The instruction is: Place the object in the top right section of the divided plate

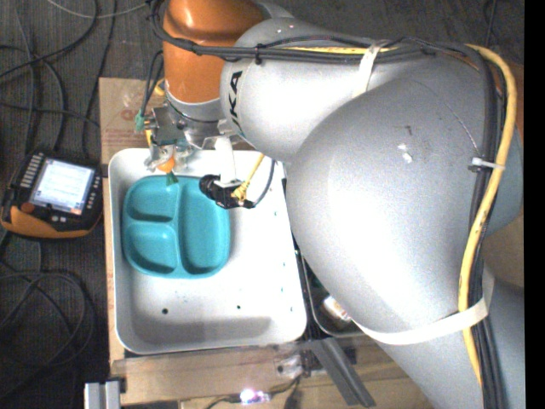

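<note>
The gripper [170,156] hovers over the far edge of the teal divided plate [177,228], its grip state unclear; lower straight over the target section before releasing.

Dark grey carpet floor [60,66], black cables [34,49] looping across it at left and top. Handheld pendant [53,192] with lit screen and orange rim lying on floor left of bench. Wooden bench top [123,109], pale brown. Small bright light [249,395] at bottom edge
</note>
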You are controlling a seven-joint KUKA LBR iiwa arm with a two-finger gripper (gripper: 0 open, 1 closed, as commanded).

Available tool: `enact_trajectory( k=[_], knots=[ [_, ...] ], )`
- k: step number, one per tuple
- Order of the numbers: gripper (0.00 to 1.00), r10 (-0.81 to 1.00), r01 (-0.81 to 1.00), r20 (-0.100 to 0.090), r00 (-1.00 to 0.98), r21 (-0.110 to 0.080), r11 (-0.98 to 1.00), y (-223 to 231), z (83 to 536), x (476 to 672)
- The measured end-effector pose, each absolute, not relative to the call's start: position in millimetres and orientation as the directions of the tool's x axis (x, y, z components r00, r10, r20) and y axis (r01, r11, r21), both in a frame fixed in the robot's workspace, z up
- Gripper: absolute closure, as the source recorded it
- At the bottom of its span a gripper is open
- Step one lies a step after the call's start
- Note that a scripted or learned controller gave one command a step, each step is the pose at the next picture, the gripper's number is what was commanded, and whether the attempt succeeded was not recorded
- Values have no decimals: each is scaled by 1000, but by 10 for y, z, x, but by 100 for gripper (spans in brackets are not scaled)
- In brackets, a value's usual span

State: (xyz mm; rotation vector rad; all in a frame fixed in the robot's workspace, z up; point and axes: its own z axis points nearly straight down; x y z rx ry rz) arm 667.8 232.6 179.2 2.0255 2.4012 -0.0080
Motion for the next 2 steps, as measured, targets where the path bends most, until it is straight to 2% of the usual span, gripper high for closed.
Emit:
enact_trajectory(
  k=[1,2],
  knots=[
    [0,986,986,-3,-169,-4,169,2327,1793,6678],
    [0,993,993,-4,116,-3,-116,2199,2585,6422]
  ],
)
